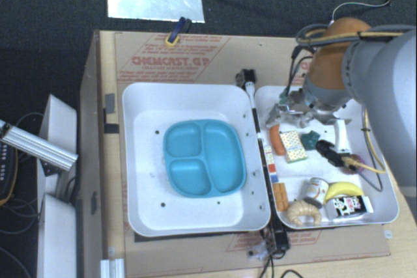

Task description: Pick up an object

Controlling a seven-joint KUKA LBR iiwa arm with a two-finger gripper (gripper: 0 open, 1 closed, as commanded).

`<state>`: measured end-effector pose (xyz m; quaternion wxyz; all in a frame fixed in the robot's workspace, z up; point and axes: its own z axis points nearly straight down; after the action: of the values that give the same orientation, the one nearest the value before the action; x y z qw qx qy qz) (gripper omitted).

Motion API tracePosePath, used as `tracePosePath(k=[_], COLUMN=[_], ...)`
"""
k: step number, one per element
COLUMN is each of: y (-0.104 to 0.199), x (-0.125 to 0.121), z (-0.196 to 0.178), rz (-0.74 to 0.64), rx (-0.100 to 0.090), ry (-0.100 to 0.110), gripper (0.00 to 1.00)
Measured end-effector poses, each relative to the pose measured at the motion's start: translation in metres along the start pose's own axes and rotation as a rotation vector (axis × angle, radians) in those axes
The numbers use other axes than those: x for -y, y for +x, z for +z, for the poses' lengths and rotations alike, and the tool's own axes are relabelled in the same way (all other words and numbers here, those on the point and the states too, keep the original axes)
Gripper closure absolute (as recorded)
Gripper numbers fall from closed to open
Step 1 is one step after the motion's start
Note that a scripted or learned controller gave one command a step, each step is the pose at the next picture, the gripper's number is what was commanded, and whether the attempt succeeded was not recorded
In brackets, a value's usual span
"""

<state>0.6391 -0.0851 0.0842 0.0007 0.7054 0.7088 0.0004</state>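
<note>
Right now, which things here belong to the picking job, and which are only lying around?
Job:
gripper
right bin
orange block
patterned card
banana
croissant
small can

Lying about:
blue divided plate
left bin
yellow-and-blue tool

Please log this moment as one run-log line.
gripper: over right bin, near orange block | grasp: unclear | blue tray: left bin

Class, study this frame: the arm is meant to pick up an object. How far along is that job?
Done: the arm has reached over the right bin, and its gripper sits low above the orange piece and patterned block. In hand: nothing visibly. Left: grasping and lifting; the banana, croissant and other items lie in the bin, the blue tray in the left one.
</note>
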Motion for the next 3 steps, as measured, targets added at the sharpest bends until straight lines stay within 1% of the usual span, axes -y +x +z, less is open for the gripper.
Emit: tracePosePath(k=[1, 2, 3], y=[0.0, 0.031, 0.031], x=[-0.001, 0.039, 0.04], z=[-0.011, -0.121, -0.119], rz=[-0.002, 0.0, 0.001], rx=[0.0, 0.0, -0.001], ry=[-0.003, -0.004, -0.001], gripper=[1.0, 1.0, 0.0])
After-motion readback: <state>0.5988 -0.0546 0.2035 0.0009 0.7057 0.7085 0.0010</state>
